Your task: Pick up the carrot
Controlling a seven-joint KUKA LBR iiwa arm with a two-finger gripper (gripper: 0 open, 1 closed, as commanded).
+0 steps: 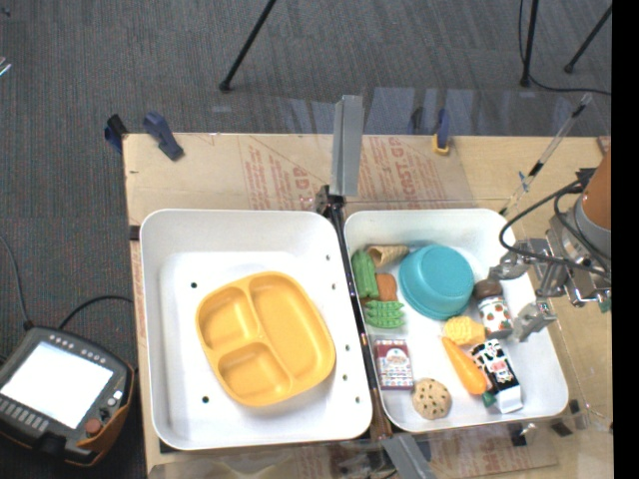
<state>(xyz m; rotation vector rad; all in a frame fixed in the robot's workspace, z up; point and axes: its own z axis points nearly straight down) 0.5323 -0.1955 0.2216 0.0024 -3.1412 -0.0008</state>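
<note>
The carrot (464, 365) is a small orange wedge lying on the floor of the right bin (429, 220), near its front right. It rests between a yellow corn piece (459, 329) and a cow-patterned carton (497, 372). My gripper (515, 297) hovers over the bin's right side, up and to the right of the carrot and apart from it. Its fingers stand open with nothing held between them.
The right bin also holds a teal bowl (436, 279), a cookie (431, 398), a red box (392, 363), green vegetables (383, 314) and a small jar (492, 314). A yellow divided plate (264, 337) lies in the left bin (170, 267).
</note>
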